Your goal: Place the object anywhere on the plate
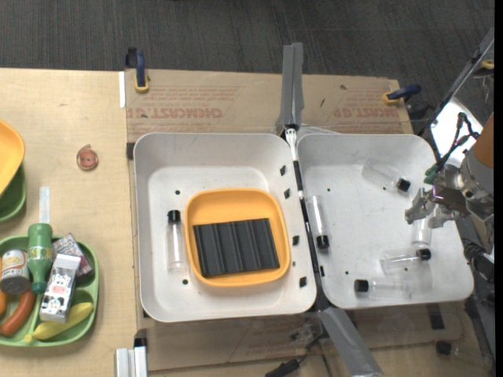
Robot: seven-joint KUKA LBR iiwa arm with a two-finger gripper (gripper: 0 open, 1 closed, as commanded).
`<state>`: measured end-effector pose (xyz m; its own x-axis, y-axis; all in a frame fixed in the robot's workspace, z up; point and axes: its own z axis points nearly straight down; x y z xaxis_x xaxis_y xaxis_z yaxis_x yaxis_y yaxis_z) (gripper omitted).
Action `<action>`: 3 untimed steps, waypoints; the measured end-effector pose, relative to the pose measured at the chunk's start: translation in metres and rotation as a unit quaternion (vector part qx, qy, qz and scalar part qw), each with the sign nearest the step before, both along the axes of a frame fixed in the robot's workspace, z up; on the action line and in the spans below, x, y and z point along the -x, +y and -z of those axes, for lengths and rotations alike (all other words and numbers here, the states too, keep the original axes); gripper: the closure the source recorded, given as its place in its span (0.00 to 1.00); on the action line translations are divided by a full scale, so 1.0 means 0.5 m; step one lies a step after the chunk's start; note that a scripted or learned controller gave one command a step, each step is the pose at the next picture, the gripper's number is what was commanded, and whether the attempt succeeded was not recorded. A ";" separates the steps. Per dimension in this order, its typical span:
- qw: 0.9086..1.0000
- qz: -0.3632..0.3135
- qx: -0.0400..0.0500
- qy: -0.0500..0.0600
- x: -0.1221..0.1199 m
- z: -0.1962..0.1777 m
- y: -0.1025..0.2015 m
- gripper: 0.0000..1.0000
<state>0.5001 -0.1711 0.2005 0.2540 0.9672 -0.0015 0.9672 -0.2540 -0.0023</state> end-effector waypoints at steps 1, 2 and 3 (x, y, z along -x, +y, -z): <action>0.996 -0.087 0.000 0.000 -0.059 -0.063 -0.043 1.00; 0.980 -0.199 0.000 -0.001 -0.145 -0.141 -0.076 1.00; 0.961 -0.275 0.001 -0.001 -0.286 -0.301 -0.101 1.00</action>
